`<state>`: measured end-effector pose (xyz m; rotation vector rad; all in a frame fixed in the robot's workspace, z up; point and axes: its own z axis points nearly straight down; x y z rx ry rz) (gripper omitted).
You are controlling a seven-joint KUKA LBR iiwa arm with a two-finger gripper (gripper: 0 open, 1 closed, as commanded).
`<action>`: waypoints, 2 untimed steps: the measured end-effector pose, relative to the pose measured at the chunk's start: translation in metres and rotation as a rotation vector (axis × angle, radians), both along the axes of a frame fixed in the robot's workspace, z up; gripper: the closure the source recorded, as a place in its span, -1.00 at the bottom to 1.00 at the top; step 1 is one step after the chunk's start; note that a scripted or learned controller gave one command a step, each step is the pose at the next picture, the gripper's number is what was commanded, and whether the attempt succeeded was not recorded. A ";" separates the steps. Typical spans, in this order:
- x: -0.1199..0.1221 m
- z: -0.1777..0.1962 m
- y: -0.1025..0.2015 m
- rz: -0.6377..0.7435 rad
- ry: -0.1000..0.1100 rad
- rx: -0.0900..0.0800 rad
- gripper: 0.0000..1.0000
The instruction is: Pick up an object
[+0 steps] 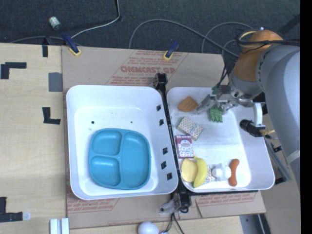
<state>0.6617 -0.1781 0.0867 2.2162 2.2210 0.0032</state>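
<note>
Your left bin (78, 130) holds a blue tray (119, 158). The right bin (253, 165) holds the green object (216, 114) (touching the gripper (217, 103)); whether it's gripped, you can't tell.

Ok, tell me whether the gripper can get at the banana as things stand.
Probably yes. The banana lies in the right bin near its front wall, uncovered from above, though a yellow fruit and a small white item press close on either side. The gripper hovers at the bin's far end.
</note>
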 end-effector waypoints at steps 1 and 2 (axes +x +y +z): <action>0.000 0.010 -0.001 0.001 0.001 -0.003 1.00; 0.007 0.027 0.065 0.000 0.005 0.001 1.00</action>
